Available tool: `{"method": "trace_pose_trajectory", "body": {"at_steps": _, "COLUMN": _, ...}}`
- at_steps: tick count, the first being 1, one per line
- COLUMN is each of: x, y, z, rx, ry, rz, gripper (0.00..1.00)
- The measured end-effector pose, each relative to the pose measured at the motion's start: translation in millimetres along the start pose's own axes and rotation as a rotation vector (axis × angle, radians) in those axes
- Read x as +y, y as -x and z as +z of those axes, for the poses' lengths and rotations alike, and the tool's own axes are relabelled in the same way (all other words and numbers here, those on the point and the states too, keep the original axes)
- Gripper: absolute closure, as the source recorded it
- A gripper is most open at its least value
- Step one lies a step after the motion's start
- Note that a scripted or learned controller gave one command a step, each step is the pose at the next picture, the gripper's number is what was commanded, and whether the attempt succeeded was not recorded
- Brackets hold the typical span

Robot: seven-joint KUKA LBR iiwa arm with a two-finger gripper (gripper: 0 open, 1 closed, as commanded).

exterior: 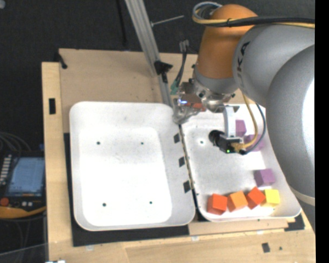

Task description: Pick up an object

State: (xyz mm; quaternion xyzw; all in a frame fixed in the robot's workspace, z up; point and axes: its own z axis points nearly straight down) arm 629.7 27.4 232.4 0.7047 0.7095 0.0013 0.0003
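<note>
Grey arm (285,64), orange band (225,43), small metallic hand (187,107)

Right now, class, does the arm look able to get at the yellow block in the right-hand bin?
Probably yes: the yellow block lies uncovered at the row's end, though a red block crowds one side and the bin wall is near.

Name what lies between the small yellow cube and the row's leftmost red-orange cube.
In the camera view, a light orange cube and a red cube.
</note>
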Motion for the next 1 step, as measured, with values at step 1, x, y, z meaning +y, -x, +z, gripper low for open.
{"method": "trace_pose_trajectory", "body": {"at_steps": 1, "x": 2.7, "y": -56.0, "z": 6.4, "rx": 0.000, "ry": -0.001, "rz": -0.001, "gripper": 1.00}}
